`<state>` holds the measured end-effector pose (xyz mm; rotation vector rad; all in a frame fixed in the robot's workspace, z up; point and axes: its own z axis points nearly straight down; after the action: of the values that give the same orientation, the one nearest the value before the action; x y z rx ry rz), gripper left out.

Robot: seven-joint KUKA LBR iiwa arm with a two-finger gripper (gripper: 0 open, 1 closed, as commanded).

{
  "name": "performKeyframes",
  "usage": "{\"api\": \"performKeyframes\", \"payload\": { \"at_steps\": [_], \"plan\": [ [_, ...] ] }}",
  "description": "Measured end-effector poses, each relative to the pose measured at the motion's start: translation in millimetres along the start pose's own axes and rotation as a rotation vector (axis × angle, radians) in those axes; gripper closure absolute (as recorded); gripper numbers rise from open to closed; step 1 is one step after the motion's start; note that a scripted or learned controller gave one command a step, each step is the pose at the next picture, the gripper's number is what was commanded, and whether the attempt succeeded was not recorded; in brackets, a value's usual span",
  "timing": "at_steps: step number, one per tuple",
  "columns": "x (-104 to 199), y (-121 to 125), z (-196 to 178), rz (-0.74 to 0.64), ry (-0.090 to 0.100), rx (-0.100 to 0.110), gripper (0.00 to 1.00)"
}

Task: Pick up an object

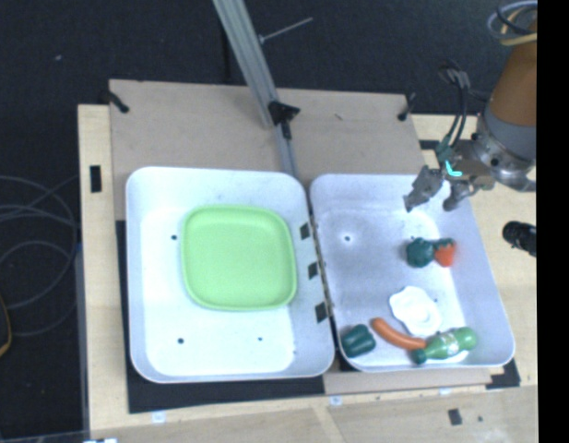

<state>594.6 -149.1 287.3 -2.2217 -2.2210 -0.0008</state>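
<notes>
The pincer hangs over the far right corner of the right bin, fingers spread apart with nothing between them. Just below it, near the bin's right wall, lies a dark green and orange toy. A green plate sits in the left bin.

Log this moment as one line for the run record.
phase: approach | hand: open, nothing between fingers, over right bin's far corner | nearest item: dark green and orange toy | left bin: green plate
</notes>
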Motion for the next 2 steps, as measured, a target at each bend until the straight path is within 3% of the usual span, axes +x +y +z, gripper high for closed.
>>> {"api": "performKeyframes", "payload": {
  "at_steps": [1, 2],
  "plan": [
    [0, 0, 0, 0.000, 0.000, 0.000, 0.00],
    [3, 5, 60, 0.000, 0.000, 0.005, 0.00]
  ]
}}
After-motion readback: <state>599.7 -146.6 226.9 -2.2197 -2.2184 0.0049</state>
